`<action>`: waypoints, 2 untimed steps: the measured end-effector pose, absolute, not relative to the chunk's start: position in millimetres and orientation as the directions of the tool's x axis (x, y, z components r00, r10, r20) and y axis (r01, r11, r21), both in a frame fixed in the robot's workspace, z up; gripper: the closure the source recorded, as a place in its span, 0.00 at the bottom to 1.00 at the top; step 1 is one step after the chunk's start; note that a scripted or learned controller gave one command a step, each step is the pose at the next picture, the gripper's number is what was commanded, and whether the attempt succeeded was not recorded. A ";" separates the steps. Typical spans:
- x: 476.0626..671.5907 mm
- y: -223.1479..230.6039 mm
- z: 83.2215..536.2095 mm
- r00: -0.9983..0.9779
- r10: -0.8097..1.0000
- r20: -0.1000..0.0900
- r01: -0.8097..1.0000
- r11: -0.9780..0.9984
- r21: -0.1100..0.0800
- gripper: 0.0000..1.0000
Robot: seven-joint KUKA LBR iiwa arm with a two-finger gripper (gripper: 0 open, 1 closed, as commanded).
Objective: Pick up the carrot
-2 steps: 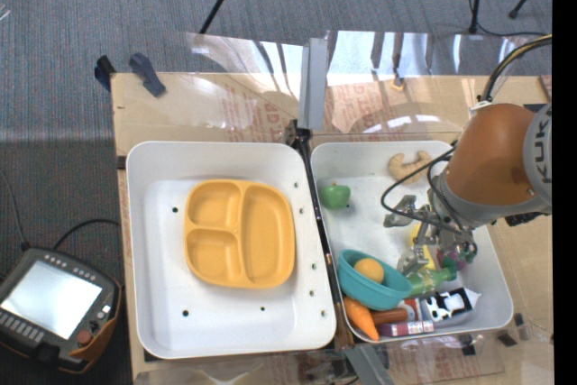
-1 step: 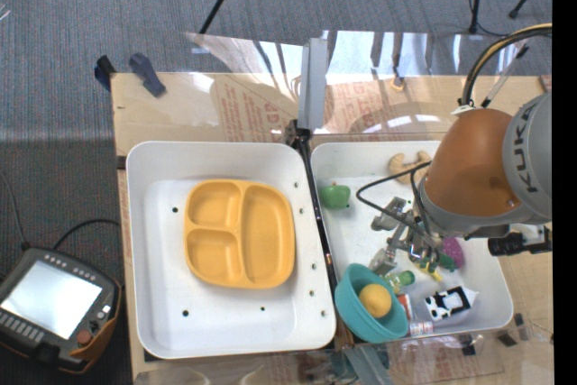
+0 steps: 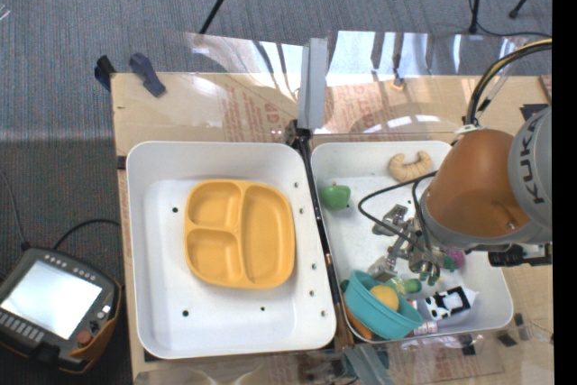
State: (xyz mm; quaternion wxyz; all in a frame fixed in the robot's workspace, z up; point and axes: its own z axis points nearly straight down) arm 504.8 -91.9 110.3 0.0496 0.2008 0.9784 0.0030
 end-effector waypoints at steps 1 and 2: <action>503.9 -90.0 109.5 -0.901 0.422 -0.094 0.422 0.906 0.026 0.00; 489.1 -85.5 100.8 -0.900 0.435 -0.042 0.435 0.901 0.012 0.00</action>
